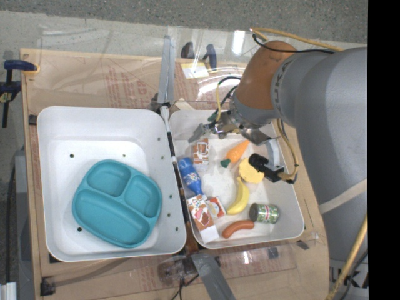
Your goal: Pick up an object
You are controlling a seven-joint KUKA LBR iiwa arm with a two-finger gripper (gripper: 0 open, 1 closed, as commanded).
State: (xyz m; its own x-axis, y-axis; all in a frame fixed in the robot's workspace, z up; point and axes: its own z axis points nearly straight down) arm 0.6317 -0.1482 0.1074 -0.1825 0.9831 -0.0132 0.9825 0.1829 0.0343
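Observation:
The right bin (pixel 294 220) holds several small items: an orange carrot (pixel 237 150), a yellow cheese wedge (pixel 251 174), a banana (pixel 239 199), a green can (pixel 265 214), a sausage (pixel 238 228), a blue packet (pixel 189 175), a small brown carton (pixel 201 150) and a red-and-white carton (pixel 206 210). My gripper (pixel 211 129) is low over the bin's far left corner, just above the small brown carton. I see nothing in its grasp. The arm's wrist hides the bin's far right part.
The left bin (pixel 56 130) holds a teal divided plate (pixel 117 202). A metal rail (pixel 165 74) runs along the divide between the bins. A black part (pixel 265 166) with a cable hangs off the arm beside the cheese. Blue clamps sit at the bench's far edge.

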